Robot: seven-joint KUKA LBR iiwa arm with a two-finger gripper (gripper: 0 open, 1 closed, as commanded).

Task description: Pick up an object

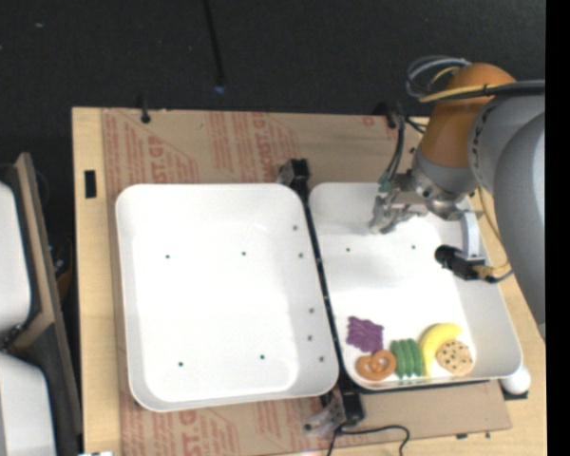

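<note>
On the bench, my gripper [389, 218] hovers in the right bin's [361, 264] far end; grip unreadable, toys [413, 354] untouched, pick pending.

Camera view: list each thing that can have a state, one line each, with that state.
Gripper: over the far end of the right bin, away from the objects.
Left bin: flat on the bench.
Right bin: holds objects bunched at its near end.
Purple piece: lying loose.
Orange pretzel: lying flat, beside the green piece.
Green piece: lying between pretzel and cookie.
Yellow piece: resting behind the cookie.
Cookie: lying flat.
</note>
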